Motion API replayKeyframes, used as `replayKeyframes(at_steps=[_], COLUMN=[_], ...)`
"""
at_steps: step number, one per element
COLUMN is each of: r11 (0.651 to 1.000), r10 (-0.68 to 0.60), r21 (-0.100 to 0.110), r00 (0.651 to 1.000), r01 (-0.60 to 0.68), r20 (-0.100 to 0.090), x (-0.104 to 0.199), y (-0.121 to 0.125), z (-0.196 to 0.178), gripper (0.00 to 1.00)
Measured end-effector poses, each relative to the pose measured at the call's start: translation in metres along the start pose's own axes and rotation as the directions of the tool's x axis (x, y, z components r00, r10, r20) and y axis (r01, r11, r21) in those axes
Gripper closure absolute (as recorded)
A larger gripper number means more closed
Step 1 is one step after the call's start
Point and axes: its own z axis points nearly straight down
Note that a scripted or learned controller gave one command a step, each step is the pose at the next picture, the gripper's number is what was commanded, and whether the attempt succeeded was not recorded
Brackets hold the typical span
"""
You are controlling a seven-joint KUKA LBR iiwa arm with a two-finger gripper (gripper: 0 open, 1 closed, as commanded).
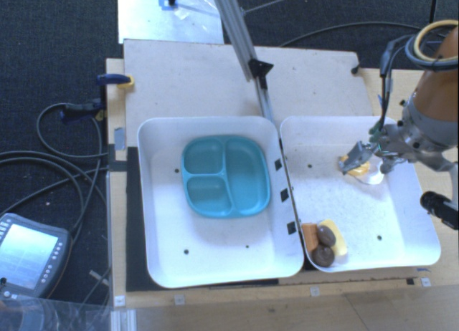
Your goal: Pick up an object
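Camera view: my gripper [356, 159] hangs low in the right bin [401, 251], just over a small yellow and white thing [370, 173]. I must drop straight down and squeeze it gently.

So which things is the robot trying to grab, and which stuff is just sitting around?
For the job:
- gripper, low in the right bin
- small yellow and white item right beside the gripper
- pile of small objects in that bin's near corner

Just lying about:
- blue divided plate in the left bin
- handheld screen and cables on the floor
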Motion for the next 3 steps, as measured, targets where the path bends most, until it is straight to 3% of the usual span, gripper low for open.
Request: replayKeyframes(at_steps=[1, 3], r11=[1.0, 1.0], r10=[0.002, 0.004], r21=[-0.001, 0.006], r00=[1.0, 1.0], r01=[-0.002, -0.004], r20=[0.0, 0.0], x=[0.0, -0.01], y=[0.0, 0.008], z=[0.0, 0.115], gripper=[0.0, 0.0])
